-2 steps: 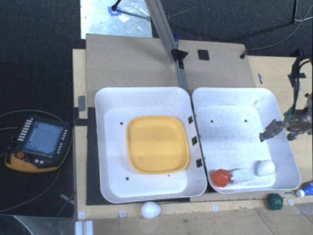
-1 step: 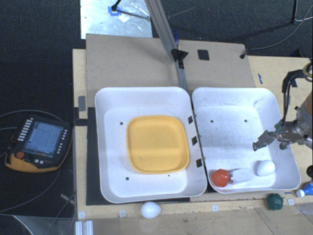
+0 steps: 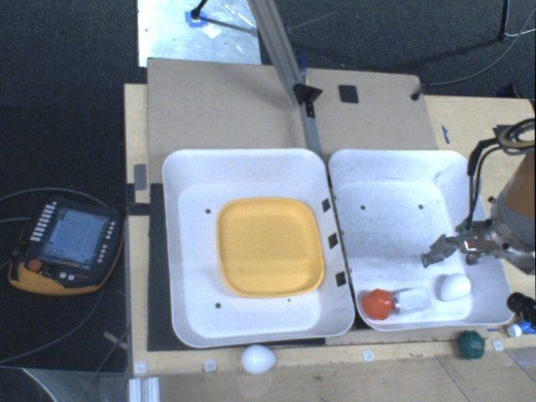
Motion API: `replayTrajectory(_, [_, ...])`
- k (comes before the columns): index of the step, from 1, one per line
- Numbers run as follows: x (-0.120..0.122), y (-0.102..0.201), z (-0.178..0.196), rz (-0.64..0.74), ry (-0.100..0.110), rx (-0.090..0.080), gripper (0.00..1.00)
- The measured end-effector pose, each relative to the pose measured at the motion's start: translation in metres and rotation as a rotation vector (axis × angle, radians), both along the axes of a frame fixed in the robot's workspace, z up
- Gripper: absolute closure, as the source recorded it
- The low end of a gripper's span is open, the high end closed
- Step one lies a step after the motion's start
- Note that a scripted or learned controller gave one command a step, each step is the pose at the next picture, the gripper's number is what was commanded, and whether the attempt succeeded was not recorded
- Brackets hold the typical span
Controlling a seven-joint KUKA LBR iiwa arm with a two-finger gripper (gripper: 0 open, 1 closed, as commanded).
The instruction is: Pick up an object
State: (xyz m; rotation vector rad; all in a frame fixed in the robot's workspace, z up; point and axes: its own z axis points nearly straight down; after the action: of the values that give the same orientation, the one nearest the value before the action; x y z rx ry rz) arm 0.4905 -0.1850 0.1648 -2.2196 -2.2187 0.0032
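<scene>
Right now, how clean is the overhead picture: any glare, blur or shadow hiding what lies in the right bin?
Camera view: soft and grainy overall, lighting even; bright glare on the floor patch at top, away from the bins. In the right bin, the white egg nearly blends into the white floor; the red ball stands out. The gripper is dark and blurred.

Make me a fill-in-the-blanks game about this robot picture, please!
1. The yellow plate lies in the ____ bin.
2. The red ball lies in the ____ bin.
3. The white egg outside the bins sits just below the ____ bin.

Missing words: left; right; left
</scene>
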Motion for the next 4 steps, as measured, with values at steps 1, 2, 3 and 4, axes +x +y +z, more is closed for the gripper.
replayTrajectory(1, [0.001, -0.001, -0.062, 0.0, 0.0, 0.0, 0.0])
replayTrajectory(2, [0.003, -0.002, -0.049, 0.001, -0.005, -0.001, 1.0])
replayTrajectory(3, [-0.003, -0.006, 0.01, 0.001, -0.009, -0.003, 1.0])
replayTrajectory(4, [-0.002, -0.006, 0.045, 0.001, -0.007, -0.002, 1.0])
